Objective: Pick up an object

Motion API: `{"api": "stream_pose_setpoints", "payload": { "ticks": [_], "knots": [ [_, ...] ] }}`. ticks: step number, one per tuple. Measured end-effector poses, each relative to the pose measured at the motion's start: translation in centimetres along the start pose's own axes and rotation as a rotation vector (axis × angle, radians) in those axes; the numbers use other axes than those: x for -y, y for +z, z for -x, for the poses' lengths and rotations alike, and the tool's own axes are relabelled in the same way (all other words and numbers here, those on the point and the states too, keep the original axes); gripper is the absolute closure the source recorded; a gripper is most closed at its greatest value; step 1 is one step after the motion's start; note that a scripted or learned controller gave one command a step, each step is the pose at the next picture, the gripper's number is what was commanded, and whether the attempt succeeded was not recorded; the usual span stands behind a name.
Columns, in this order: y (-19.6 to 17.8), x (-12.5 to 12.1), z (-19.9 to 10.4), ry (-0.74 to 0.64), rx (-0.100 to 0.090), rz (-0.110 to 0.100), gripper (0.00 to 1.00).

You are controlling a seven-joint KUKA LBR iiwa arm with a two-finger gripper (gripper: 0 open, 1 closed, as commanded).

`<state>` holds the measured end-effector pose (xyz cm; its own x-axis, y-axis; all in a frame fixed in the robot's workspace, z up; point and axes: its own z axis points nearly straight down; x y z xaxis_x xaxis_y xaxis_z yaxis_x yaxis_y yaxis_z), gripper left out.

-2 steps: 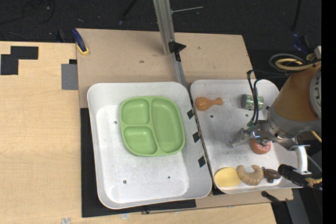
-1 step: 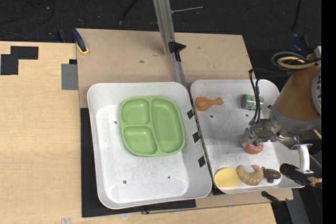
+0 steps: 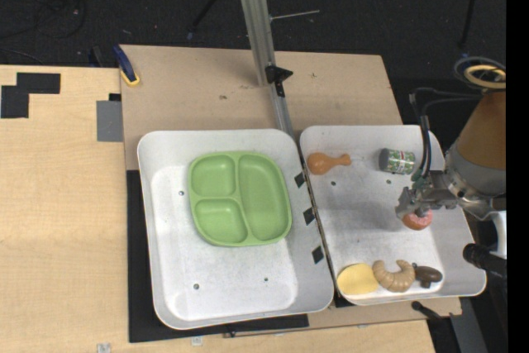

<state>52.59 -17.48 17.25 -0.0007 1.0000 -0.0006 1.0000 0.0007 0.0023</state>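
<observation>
I'm looking down on the counter with both white bins in front of me. The left bin carries a green divided plate, three compartments, lying flat toward its upper half. The right bin is where the action is. My arm comes in from the right, orange band above the wrist, and the pincer sits low over the right part of that bin, right on top of a small red object. The red piece peeks out just under the fingertips, touching or very nearly so. I cannot tell from this angle whether the pincer is wide or narrow, or whether it grips the red thing at all. Just above and left of the pincer lies a small green-labelled can on its side. Further left, an orange drumstick-shaped toy rests near the bin's upper left corner. Along the bottom edge, a yellow round piece, a tan curved toy and a dark brown piece sit in a row, touching.
</observation>
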Motion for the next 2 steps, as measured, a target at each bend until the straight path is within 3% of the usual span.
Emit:
{"api": "stream_pose_setpoints", "payload": {
  "ticks": [1,2],
  "knots": [
    [-5.3,-0.13,0.07,-0.001,0.001,0.002,1.0],
    [-5.33,-0.13,0.1,-0.001,-0.001,-0.004,1.0]
  ]
}}
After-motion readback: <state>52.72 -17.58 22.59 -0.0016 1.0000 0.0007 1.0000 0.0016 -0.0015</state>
